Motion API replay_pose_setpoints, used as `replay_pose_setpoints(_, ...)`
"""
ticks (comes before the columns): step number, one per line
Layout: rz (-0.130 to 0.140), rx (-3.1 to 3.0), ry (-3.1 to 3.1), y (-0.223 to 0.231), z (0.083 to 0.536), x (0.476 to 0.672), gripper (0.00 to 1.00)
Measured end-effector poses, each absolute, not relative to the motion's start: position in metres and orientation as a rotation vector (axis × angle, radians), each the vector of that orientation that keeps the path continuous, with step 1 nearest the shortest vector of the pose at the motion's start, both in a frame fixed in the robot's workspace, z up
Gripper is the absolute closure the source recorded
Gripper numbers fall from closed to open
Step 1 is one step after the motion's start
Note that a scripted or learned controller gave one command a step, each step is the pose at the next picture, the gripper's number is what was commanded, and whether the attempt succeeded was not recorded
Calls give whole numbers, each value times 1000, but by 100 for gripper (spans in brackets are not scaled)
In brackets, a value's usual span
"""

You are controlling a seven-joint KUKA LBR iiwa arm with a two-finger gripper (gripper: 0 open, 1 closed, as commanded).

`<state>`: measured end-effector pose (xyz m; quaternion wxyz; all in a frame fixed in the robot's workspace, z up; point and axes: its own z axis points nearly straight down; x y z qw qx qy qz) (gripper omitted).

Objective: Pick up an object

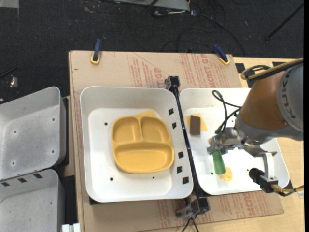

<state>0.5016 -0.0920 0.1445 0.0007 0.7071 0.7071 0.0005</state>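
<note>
Far left of the jaws, off the bench: spare white bins (29, 124), cut by the frame edge. Nearer, but well apart from the jaws and across the black divider: left bin (91, 144), with a yellow divided tray (142, 144) lying flat in its middle.

Just left of the jaws and a little up, inside the right bin (203, 98): a brown block (195, 124) resting on a flat yellow piece (203, 125).

At the jaws: gripper (219, 146) down low over the upper end of a green stick (220, 164), the likely thing to pick. Lying lengthwise below the jaws, its far end touching or just beside a small yellow lump (225, 176). Cannot tell whether released, clenched, or already on the stick; too small and too cluttered with metal to judge.

Probably at the grasp step: lowered onto the target, not yet lifted. Next calls for a firm closing across the stick's narrow width, then a straight rise, without dragging the yellow lump along.

Right of the jaws: arm (268, 110), bulky, covering much of the right bin's floor and far wall, and itself cut by the frame edge. Unclear what lies under it.
</note>
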Motion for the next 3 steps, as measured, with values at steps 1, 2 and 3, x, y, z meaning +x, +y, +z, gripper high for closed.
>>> replay_pose_setpoints(1, 2, 2217, 2222, -92, 196, 503, 100)
replay_pose_setpoints(2, 4, 2212, 2230, -40, 212, 501, 100)
replay_pose_setpoints(3, 2, 2214, 2227, 11, 226, 502, 100)
